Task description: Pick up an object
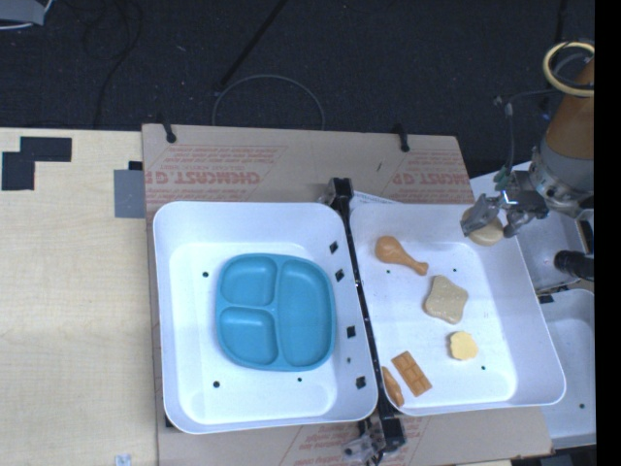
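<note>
You can see the gripper (490, 223) at the right bin's (543, 382) far right corner, over its rim, with a pale, cream-coloured piece (488, 233) sitting between the jaws, so they look closed on it; the grab itself appears done, though you can't tell whether the piece is lifted well clear of the rim or only just off it. What's left, by my reading, is carrying it clear. Other candidates lie in that bin: a drumstick (400, 253) near the far edge, a bread slice (446, 300) about the middle, a yellow chunk (463, 346) nearer the front edge, and a waffle (410, 373) beside an orange stick (392, 386) at the front left corner. The left bin (179, 250) carries a blue divided plate (274, 311). The other pieces sit well apart from the jaws; only the rim and the bracket (341, 194) between the bins' far corners are near the path
</note>
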You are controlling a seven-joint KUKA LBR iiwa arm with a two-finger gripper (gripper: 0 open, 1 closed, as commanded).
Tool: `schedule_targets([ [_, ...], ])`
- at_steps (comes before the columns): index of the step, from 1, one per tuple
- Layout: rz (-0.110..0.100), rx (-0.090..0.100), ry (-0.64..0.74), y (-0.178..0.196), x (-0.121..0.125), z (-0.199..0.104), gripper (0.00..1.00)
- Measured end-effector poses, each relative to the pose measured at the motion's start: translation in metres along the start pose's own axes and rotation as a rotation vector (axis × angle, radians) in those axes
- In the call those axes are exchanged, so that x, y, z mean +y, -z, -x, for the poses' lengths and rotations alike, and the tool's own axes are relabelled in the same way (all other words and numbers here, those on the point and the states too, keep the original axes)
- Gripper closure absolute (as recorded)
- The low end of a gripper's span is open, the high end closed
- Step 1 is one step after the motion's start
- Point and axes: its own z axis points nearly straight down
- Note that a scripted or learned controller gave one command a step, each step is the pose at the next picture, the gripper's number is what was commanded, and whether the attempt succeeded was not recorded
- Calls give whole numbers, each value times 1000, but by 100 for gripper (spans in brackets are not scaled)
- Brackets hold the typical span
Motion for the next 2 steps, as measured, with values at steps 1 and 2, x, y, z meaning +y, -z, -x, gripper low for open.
schedule_targets([
  [1,-1,0,1,22,0,1,100],
  [2,-6,3,2,13,-6,-49,100],
])
